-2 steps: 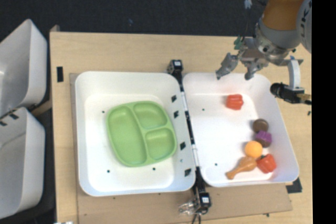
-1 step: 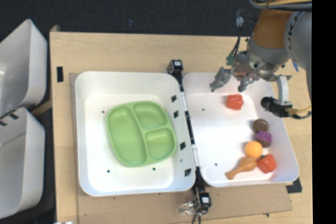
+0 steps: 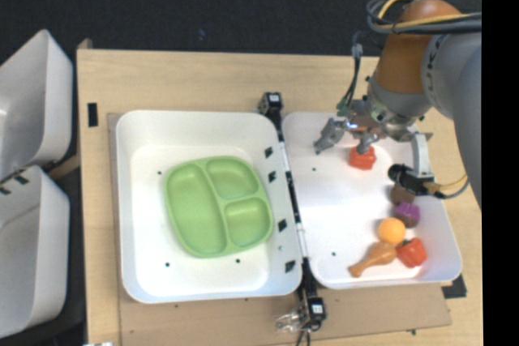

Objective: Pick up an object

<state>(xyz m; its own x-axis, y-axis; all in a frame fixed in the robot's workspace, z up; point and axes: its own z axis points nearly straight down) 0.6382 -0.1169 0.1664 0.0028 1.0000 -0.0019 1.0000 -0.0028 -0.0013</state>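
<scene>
My gripper (image 3: 346, 141) hangs over the far part of the right bin (image 3: 332, 198), its fingers spread open. A small red-orange object (image 3: 362, 160) lies on the bin floor just under the right finger (image 3: 366, 145), not between the two fingers. The left finger (image 3: 326, 138) stands over bare white floor. Near the bin's right wall lie a brown piece (image 3: 401, 194), a purple piece (image 3: 408, 214), an orange ball (image 3: 392, 231), a red piece (image 3: 412, 252) and a tan drumstick-shaped toy (image 3: 371, 260).
The left bin (image 3: 138, 255) holds a green divided plate (image 3: 217, 205). A ridge with black clips (image 3: 285, 190) separates the two bins. The arm's grey and orange body (image 3: 413, 53) looms over the right bin's far right corner.
</scene>
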